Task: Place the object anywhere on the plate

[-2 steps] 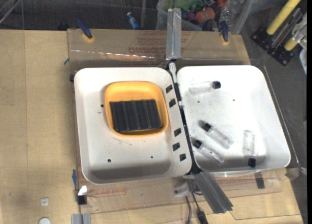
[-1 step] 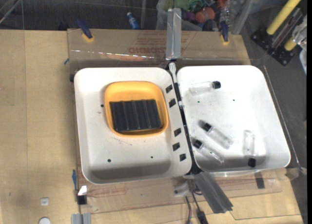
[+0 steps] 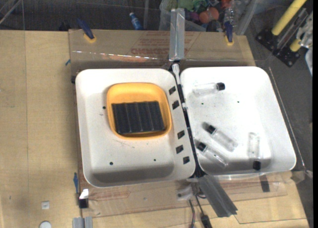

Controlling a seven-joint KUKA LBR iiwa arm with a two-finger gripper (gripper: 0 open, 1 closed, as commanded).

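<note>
Nearest the lens, four clear black-capped vials [image 3: 218, 136] are scattered in the right bin [image 3: 278, 122] — the object is judged to be one of them, not yet picked. Whether the claw is apart or together cannot be told. A grasp is called for next, then carriage to the orange plate [image 3: 115, 95] in the left bin [image 3: 94, 147] — a dark ribbed slab [image 3: 138, 116] already lies on it.

Orange plate [image 3: 115, 93] w/ dark ribbed slab [image 3: 137, 117]; white bins [image 3: 89, 122]; clear vials [image 3: 208, 89] w/ black caps.

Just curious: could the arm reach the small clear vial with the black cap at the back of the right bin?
Probably yes: the clear black-capped vial lies alone on the open white bin floor, nothing covering it.
</note>
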